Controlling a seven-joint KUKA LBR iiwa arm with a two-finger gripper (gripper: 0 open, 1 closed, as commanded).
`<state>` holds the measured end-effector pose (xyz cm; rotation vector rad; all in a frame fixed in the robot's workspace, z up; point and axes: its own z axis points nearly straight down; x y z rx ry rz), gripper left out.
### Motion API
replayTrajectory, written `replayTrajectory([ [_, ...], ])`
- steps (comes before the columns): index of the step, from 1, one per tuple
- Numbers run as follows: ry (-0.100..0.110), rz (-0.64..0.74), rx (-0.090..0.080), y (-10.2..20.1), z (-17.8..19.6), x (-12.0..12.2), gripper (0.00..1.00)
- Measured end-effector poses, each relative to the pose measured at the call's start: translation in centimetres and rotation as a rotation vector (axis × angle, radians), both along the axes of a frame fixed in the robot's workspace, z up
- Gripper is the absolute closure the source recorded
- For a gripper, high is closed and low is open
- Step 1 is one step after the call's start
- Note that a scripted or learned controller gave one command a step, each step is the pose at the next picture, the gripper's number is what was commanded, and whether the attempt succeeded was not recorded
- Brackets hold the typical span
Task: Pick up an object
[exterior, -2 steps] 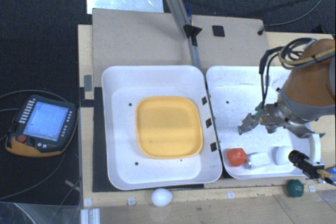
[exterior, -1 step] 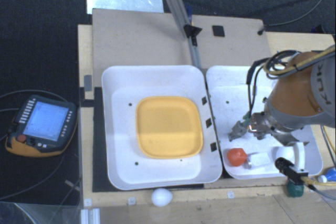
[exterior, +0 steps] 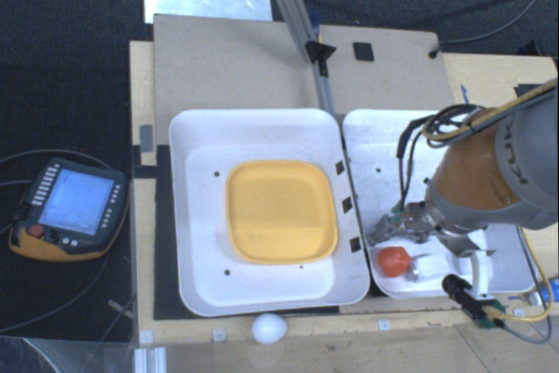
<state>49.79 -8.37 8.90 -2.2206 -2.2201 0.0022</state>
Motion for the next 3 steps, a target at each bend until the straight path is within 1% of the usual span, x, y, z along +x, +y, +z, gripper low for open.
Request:
replayTrajectory([
  [1,-0.003,0.000,0.000,0.0,1.2,0.1,1.00],
  [2,-0.007,0.000,-0.001,-1.0,6.6,-0.1,1.00],
  [3,-0.008,0.002,0.000,-0.2,12.4,-0.3,1.00],
])
